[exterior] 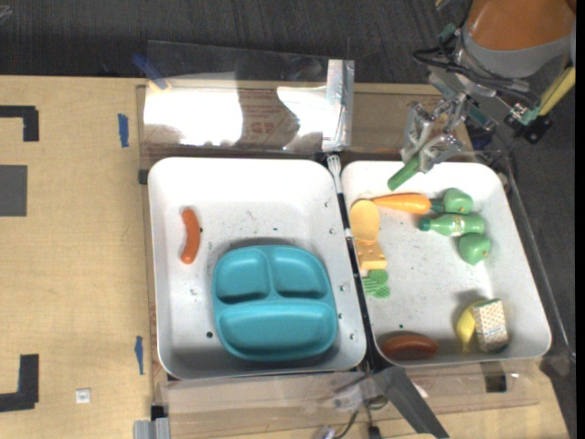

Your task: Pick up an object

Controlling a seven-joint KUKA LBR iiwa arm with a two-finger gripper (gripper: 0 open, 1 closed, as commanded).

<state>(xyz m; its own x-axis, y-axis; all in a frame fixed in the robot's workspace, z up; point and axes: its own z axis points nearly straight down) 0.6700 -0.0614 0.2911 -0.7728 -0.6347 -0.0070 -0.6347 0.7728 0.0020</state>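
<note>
held item (404, 176): a small green piece, elongated, slanted with its upper end toward the gripper (430, 149); it sat between the fingertips, lifted over the far rim of the right bin (526, 273)
colour: bright green, smooth, toy-like
pose: tilted, lower end pointing left and down
position: above the bin's back-left part, just above the orange carrot (402, 203)
contact: upper end was pinched by the fingers; the rest hung free

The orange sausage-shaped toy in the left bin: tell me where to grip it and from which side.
Grip the orange sausage-shaped toy across its narrow middle, coming straight down from above. It lies flat and alone on the left bin's floor, long axis running near to far, so fingers should close left-right across it. The teal divided plate sits apart, leaving room.
</note>
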